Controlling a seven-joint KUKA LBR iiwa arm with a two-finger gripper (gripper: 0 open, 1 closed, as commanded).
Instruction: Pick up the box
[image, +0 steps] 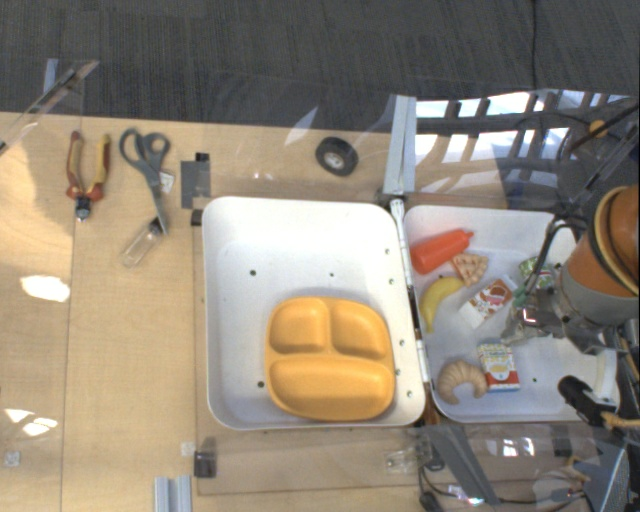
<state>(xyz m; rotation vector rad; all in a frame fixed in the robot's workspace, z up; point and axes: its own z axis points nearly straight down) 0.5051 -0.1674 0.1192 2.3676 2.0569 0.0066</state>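
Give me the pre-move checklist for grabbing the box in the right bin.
1. Box in view, near the right bin's front wall: ok.
2. Box top uncovered: ok.
3. Room around it: not ok, the croissant touches its left side.
4. Gripper above the box: not ok, it sits behind and right of it.
5. Finger opening: cannot tell.
6. Box still unheld: ok.

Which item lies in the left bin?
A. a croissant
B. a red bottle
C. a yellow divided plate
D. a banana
C: the yellow divided plate rests alone in the left bin, while the banana, croissant and red bottle all lie in the right bin.
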